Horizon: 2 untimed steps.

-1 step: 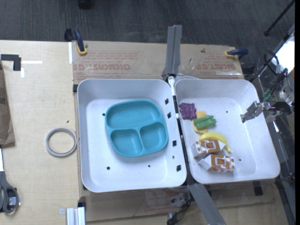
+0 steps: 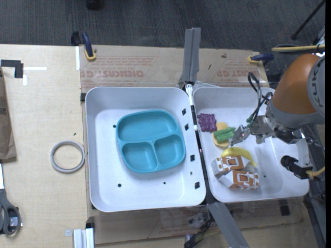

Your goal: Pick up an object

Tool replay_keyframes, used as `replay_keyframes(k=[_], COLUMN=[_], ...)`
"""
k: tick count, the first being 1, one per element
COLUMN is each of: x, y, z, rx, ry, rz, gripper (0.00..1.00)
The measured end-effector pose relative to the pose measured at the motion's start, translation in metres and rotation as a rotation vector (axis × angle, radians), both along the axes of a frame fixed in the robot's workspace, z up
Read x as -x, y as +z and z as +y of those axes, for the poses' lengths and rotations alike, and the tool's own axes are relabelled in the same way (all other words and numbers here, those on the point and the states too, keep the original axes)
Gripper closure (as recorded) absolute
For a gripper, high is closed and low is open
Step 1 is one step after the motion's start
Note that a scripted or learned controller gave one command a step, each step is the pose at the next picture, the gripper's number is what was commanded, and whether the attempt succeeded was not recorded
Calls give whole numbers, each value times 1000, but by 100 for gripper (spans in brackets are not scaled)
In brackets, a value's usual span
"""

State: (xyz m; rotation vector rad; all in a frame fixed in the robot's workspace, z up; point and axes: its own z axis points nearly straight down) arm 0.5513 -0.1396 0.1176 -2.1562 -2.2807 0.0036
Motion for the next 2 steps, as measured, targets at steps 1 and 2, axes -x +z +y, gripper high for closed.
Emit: replay_keyframes(k=[1,2], x=[74,73], y=[-26,73], z=[36,53], rx=[-1,0], ry=[118,112], rz=[-2,-2], gripper=[0,0])
